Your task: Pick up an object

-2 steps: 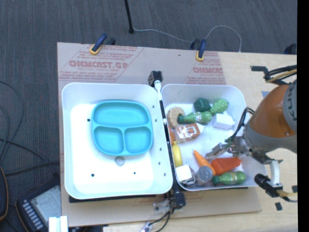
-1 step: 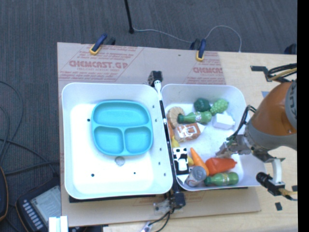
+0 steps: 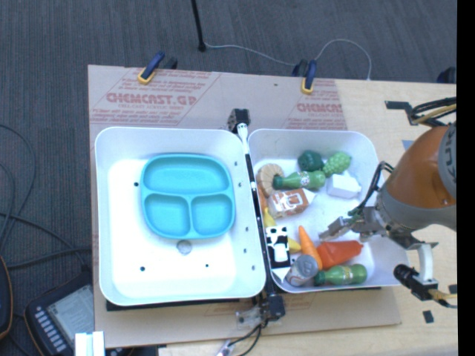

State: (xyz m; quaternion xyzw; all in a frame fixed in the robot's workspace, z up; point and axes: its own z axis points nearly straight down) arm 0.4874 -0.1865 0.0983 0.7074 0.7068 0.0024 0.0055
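Hovering over the right bin (image 3: 256,199), near its right wall, the gripper (image 3: 343,227) points toward the bin's middle. Its state cannot be told from this view, and nothing is visibly held. Nearest candidate: the orange-red toy (image 3: 341,253), lying just below the gripper toward the bin's front edge, long axis running roughly left to right. A carrot (image 3: 309,246) lies touching its left end, tilted; a green toy (image 3: 343,275) sits along the front wall beside it. In my judgement, the coming move turns on a short descent frontward, with the fingers closing across the toy's narrow width.
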